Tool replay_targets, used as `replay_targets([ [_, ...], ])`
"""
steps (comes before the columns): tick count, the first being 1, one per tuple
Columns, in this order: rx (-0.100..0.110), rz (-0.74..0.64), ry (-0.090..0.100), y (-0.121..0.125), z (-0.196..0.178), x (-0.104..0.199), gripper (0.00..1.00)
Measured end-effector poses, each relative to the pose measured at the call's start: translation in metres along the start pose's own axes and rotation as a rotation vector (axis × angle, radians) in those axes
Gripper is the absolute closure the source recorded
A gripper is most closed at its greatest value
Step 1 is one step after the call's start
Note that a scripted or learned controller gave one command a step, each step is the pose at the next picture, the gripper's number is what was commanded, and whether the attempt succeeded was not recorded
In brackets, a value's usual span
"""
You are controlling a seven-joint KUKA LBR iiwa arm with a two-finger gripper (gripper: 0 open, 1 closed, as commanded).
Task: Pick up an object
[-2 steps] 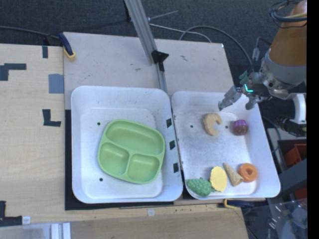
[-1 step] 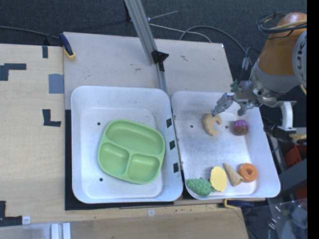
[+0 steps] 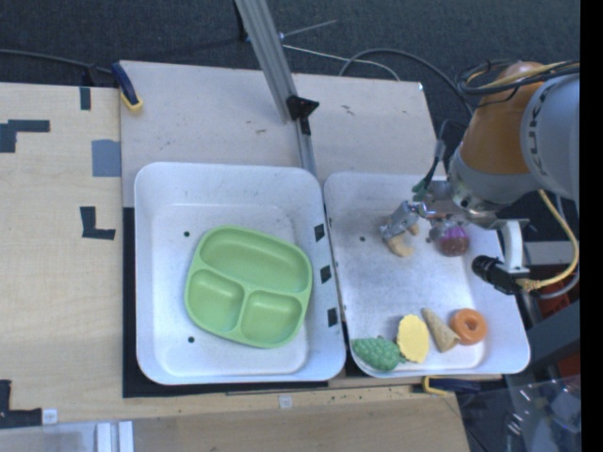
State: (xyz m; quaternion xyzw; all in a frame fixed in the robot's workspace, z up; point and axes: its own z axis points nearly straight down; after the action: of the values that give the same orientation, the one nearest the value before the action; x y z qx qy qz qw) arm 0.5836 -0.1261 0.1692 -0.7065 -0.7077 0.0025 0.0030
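My gripper hangs over the upper middle of the right bin, reaching in from the arm at the right. A small tan object lies right below its tip, touching or nearly touching it. A purple object sits just to the right, under the wrist. Along the bin's near edge lie a green broccoli-like piece, a yellow piece, a tan cone and an orange ring.
The left bin holds a green divided plate. A slanted metal pole runs down to the ridge between the bins. Cables trail beside the arm at the right.
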Motion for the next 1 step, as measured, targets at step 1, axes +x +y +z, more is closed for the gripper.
replay_targets([
  [1, -0.001, 0.0, -0.001, -0.0035, 0.0442, -0.0005, 0.0],
])
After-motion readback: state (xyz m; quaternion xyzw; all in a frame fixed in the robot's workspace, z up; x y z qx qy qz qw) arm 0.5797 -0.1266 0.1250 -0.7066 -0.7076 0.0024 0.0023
